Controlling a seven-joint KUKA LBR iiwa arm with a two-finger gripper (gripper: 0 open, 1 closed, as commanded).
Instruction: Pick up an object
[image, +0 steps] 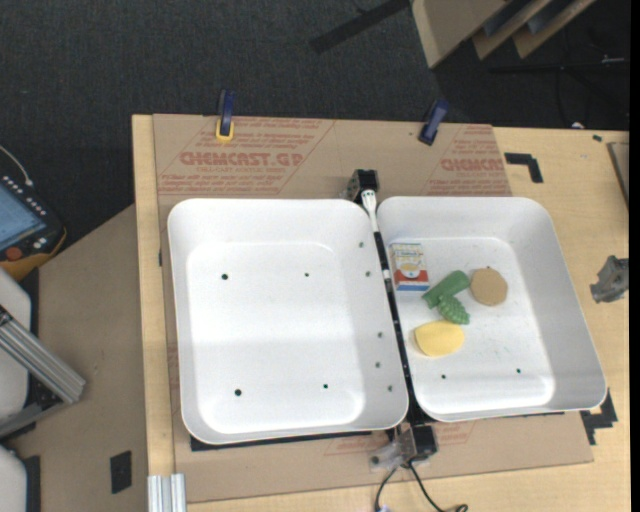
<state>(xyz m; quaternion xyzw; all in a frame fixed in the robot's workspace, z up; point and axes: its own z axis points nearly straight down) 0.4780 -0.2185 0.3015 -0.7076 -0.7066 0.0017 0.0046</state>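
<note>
The right bin (560, 300) holds all the objects, grouped toward its left side. A small white carton with a red and blue label (408, 266) lies near the divider. A green toy (447, 296) lies just right of it, on a slant. A round brown disc (488, 287) sits beside the green toy's upper end. A yellow lump (439, 339) rests below the green toy, close to touching it.
The left bin (200, 330) adjoins the right one along a black divider (385, 290). A small grey metal piece (609, 279) sits on the bench by the right bin's outer rim. Two clamps (225, 116) hold the brown board at the back.
</note>
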